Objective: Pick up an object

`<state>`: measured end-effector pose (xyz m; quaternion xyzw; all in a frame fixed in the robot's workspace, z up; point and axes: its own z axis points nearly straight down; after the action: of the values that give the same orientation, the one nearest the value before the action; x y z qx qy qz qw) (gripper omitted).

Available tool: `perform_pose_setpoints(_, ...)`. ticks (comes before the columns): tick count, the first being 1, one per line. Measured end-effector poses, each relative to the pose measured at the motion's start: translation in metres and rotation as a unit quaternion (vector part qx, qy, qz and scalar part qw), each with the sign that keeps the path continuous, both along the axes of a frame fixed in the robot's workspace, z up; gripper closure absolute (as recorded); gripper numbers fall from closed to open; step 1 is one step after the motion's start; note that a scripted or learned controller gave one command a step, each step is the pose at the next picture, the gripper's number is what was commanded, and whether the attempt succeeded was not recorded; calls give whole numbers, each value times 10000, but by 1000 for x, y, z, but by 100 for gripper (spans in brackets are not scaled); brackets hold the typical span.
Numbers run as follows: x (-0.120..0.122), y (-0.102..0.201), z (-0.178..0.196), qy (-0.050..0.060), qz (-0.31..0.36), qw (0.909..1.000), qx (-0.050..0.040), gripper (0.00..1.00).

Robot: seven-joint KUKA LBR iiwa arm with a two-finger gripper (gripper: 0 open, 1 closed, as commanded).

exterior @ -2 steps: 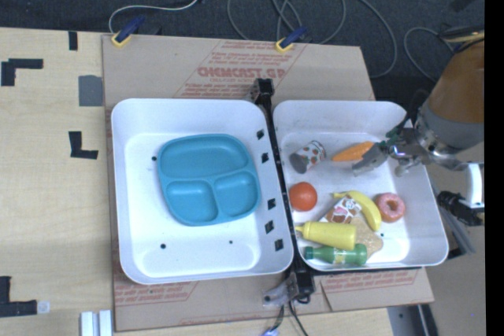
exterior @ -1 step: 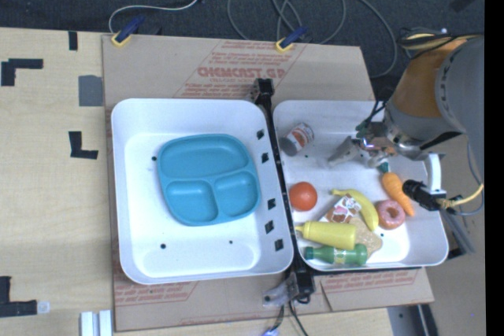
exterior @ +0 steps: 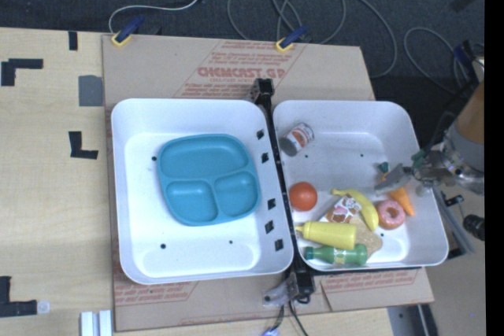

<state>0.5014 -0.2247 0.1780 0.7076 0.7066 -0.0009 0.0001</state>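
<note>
We record the gripper (exterior: 403, 173) low over the right edge of the right bin (exterior: 346, 112), reaching in from the right; we cannot tell its state.

Items, placed from the gripper:
- Carrot (exterior: 402, 201), orange: just below the gripper, close beside it, near the bin's right wall.
- Doughnut (exterior: 390, 214), pink-iced: below and slightly left of the gripper, touching or nearly touching the carrot.
- Banana (exterior: 359, 204), yellow: left of the doughnut, lying at a slant.
- Small printed packet (exterior: 342, 212), red and white: under the banana's left end; its print is too small for us to read.
- Orange ball (exterior: 303, 195): well to the left of the gripper, near the divider between bins.
- Small can (exterior: 298, 138), lying on its side: up and far left; label unreadable.
- Yellow bottle (exterior: 329, 233) and green bottle (exterior: 337, 254): lying side by side at the bin's near edge, down and left.
- Blue divided plate (exterior: 208, 177): in the left bin (exterior: 138, 122), well apart from the gripper.

Writing: red lettering on the cardboard sheet (exterior: 228, 67) beyond the bins, too blurred for us to read with certainty.
</note>
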Motion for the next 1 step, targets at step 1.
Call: perform_pose_setpoints(1, -13, 8, -72, -5, 9, 10000, 8, 0)
